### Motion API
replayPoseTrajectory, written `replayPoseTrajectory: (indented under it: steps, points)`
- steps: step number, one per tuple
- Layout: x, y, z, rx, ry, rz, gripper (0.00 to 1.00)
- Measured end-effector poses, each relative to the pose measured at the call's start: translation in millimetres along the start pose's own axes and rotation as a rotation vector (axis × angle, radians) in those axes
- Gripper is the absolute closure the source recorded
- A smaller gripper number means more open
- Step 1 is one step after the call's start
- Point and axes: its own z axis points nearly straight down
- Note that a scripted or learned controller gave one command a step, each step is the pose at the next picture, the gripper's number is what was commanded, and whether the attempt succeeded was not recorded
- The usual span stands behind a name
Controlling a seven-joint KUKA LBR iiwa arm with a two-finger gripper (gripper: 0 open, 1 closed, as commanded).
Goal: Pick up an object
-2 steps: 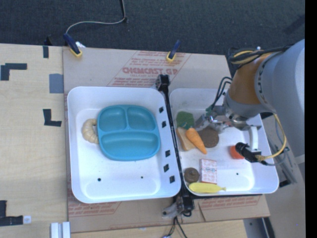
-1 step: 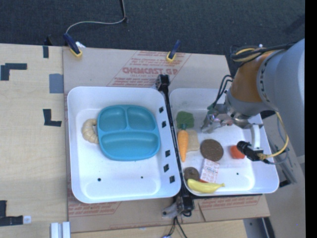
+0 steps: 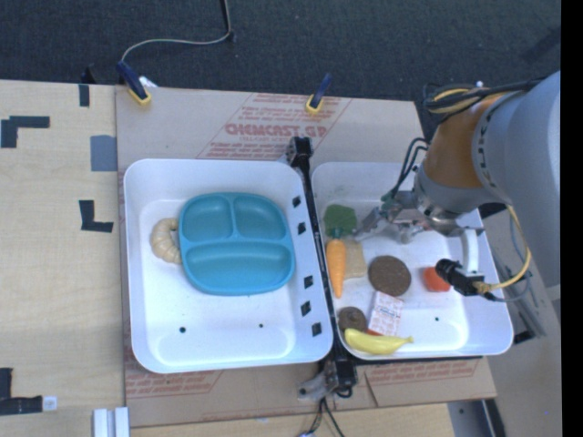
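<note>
My gripper (image 3: 393,229) hangs over the back middle of the right bin (image 3: 474,335), open, with nothing between its fingers. Below and to its left lie a green object (image 3: 341,218) and an orange carrot (image 3: 336,267). A brown round disc (image 3: 390,275) sits just in front of the gripper, and a red object (image 3: 436,279) lies to the disc's right. Near the front wall are a yellow banana (image 3: 375,341), a white printed card (image 3: 386,313) and a small brown round piece (image 3: 352,318).
The left bin (image 3: 219,349) holds a blue divided plate (image 3: 237,242) with a beige curved object (image 3: 165,239) at its left side. A black divider with clips (image 3: 308,244) runs between the bins. The grey arm (image 3: 510,153) covers the right bin's back right corner.
</note>
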Motion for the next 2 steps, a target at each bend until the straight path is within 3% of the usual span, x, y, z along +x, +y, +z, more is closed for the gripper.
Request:
replayPoseTrajectory:
  steps: [1, 2]
  points:
    - [-1, -51, 7, -0.004, 0.002, 0.001, 0.0]
    - [-2, -50, -4, -0.008, -0.001, 0.001, 1.0]
